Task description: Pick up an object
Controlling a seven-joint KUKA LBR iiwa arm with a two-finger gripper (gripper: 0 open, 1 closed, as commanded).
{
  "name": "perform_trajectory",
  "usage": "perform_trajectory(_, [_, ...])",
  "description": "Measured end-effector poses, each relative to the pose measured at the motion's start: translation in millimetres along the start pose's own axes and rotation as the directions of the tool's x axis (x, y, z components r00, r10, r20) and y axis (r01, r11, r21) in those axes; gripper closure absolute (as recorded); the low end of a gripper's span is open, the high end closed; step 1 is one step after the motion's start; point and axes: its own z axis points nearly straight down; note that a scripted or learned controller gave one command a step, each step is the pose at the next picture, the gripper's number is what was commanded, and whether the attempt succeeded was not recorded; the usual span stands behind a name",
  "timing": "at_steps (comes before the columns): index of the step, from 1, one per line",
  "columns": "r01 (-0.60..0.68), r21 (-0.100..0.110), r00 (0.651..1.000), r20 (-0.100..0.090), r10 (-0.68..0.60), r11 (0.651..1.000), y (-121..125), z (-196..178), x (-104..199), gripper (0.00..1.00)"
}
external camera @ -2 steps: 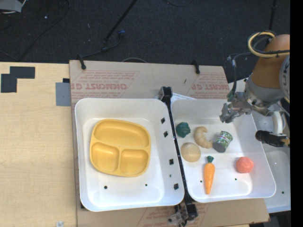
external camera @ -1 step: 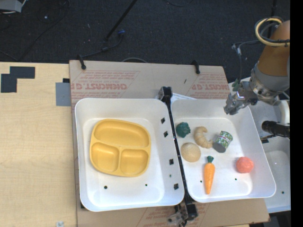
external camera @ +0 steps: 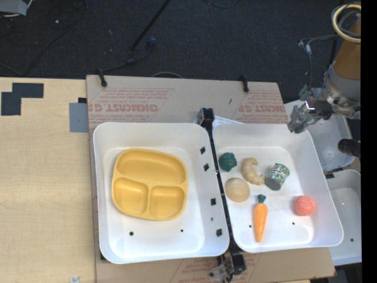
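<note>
Hovering beyond the right bin (external camera: 321,175), arm (external camera: 344,69) above carrot (external camera: 260,218)

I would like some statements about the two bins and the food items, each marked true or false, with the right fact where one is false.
1. The yellow divided plate lies in the left bin. True.
2. The toy carrot lies with its green top toward the far side of the right bin. True.
3. The pincer holds the toy broccoli. False: the broccoli lies in the right bin, and the pincer is at that bin's far right corner.
4. The small can stands between the carrot and the pink ball. False: it lies beside the croissant.
5. The carrot is in the left bin. False: it is in the right bin.
</note>
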Motion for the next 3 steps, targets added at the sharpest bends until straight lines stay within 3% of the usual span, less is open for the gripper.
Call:
perform_trajectory(1, [0.002,0.007,1.000,-0.003,-0.002,1.000,-0.4,9.9,42.7,1.00])
perform_trajectory(3, [0.003,0.005,1.000,-0.002,-0.003,1.000,9.5,10.7,162.2,1.00])
